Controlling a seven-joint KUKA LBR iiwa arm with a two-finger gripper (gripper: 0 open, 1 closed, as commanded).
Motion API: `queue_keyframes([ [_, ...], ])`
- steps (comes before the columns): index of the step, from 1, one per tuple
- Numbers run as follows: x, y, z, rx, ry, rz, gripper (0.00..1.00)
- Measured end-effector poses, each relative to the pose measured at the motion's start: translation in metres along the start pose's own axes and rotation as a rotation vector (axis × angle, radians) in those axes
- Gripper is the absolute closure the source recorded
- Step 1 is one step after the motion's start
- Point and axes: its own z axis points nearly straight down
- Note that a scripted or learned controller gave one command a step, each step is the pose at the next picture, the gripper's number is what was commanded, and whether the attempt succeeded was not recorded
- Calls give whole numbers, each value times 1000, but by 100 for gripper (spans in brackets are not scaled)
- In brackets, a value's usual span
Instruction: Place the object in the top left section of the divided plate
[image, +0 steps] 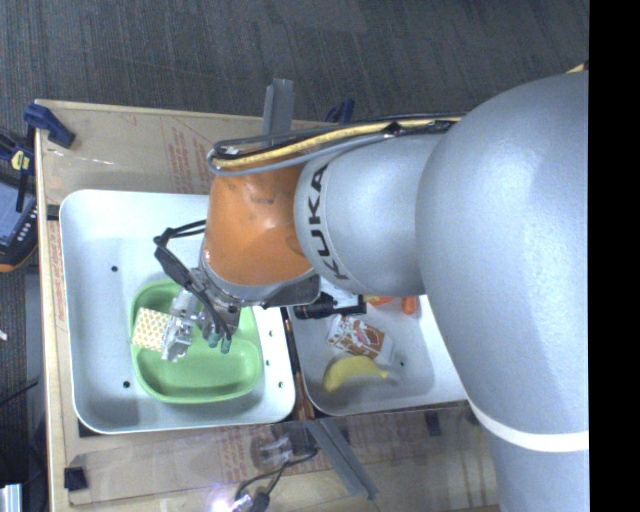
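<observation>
The tool (200, 335) hangs over the green divided plate (215, 385) in the left white bin (90, 300), its metal fingers reaching down and to the left from the orange band (255, 230) of the arm. One finger tip is teal (224, 345) and sits over the plate's middle; the other, silvery finger (178, 340) comes down just beside a small tan object (150, 326). The fingers stand a modest way apart, and nothing shows between them, so the tool grips nothing that can be seen.

The tan object, a flat checkered piece like a waffle or cracker, lies in the plate's left part, toward its upper left edge, touching or nearly touching the silvery finger on its right side. It looks roughly square, with its slightly longer side running up and down the view, tilted a little; which end leads cannot be told. Which section of the plate it rests in is hard to judge, since the tool hides the dividers.

The plate sits in the lower middle of the left bin, close to the wall shared with the right bin (420, 395). In that right bin lie a yellow banana (352, 373), curved and lying left to right, a small printed packet (358, 338) just above it, and an orange item (390, 302) partly under the arm. Both bins rest on the worktop (130, 140), and the grey arm (480, 250) covers most of the right side.
</observation>
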Motion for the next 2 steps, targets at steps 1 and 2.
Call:
queue_keyframes([
  [1,0,-1,0,0,0,1,0],
  [2,16,54,6,-2,-3,153,0],
])
